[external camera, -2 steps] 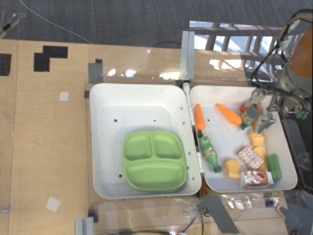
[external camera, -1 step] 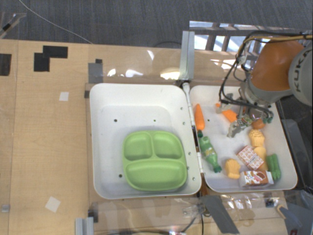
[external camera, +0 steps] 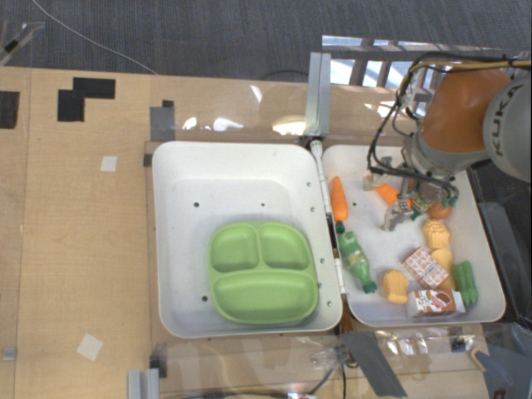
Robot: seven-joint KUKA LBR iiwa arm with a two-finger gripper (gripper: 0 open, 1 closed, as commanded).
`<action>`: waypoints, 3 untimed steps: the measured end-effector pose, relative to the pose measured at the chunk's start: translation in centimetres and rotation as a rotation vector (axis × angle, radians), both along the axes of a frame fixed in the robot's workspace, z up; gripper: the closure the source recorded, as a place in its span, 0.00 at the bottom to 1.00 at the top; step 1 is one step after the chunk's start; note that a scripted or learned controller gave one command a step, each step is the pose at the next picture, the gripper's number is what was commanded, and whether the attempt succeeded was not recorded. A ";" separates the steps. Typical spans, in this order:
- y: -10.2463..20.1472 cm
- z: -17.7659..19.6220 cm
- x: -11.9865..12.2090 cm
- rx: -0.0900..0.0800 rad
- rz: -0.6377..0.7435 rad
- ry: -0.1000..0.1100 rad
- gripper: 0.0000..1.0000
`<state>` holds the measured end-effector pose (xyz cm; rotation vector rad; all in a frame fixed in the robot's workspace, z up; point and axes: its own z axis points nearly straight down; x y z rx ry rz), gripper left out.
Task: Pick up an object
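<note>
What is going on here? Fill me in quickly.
A grey robot arm with an orange band reaches in from the right, its claw lowered into the right white bin among small toy foods: an orange carrot, a green bottle, a small carton. Nothing is visibly gripped. The left white bin holds a green divided plastic tray.

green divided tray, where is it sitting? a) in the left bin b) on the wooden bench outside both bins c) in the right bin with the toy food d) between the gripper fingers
a: the green divided tray lies flat on the floor of the left bin, apart from the carrot and the other toy food, which sit in the right bin.
</note>
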<state>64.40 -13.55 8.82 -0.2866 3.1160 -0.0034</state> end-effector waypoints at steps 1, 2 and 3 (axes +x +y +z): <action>0.1 1.6 0.5 -0.002 0.006 -0.016 1.00; 9.1 13.1 -1.2 0.001 0.107 -0.012 1.00; 6.5 20.6 2.7 0.001 0.010 -0.006 1.00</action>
